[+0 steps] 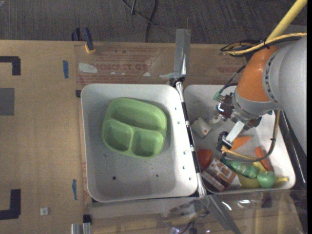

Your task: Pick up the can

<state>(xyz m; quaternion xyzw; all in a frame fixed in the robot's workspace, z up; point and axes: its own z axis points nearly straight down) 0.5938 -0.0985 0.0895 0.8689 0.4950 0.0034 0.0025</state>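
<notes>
— Where is the can from your screen?

— I make it out in the right bin [287, 156], in the lower left corner of that bin, lower middle-right of the frame. It is the can [219, 173] with the brown label, lying on its side, tilted, its dark end toward the bin's near wall. I read it as a can by its shape; the label is too small for me to read.

— What is around it?

— A red piece [204, 156] just above it to the left. A green bottle [242, 168] lies touching its right side, with a yellow fruit [248, 181] and a round green fruit [266, 179] beyond that, along the lower wall. Two carrots sit higher up: one carrot [242, 141] near the middle of the bin, the other carrot [265, 161] to its right. A small pale cup [201, 127] lies apart, near the bin's left wall.

— And the arm?

— The arm [273, 77] comes in from the right of the frame, its orange band [256, 72] over the upper part of the right bin. Its jaws point down and left toward the middle of that bin, above the can and apart from it. I cannot tell whether the jaws are open or closed, and I see nothing between them.

— The left bin?

— The left bin [92, 179] holds a green divided plate [134, 127] in its upper half. Both bins rest on the brown surface [39, 130].
</notes>
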